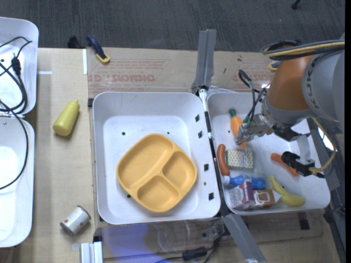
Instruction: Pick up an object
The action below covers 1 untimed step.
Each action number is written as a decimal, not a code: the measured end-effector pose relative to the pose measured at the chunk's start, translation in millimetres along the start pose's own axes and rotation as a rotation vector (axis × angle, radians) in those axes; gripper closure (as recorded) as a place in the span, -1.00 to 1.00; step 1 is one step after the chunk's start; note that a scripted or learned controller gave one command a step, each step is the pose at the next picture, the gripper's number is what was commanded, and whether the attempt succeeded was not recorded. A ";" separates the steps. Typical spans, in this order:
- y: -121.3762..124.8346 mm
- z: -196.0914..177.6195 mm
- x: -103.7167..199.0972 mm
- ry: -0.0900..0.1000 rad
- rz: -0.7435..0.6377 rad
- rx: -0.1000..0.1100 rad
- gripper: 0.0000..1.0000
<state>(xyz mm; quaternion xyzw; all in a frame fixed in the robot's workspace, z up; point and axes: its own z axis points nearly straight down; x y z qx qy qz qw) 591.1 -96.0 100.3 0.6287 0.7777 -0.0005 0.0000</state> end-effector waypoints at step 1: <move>25.7 -113.6 55.1 -0.001 -0.034 -0.001 1.00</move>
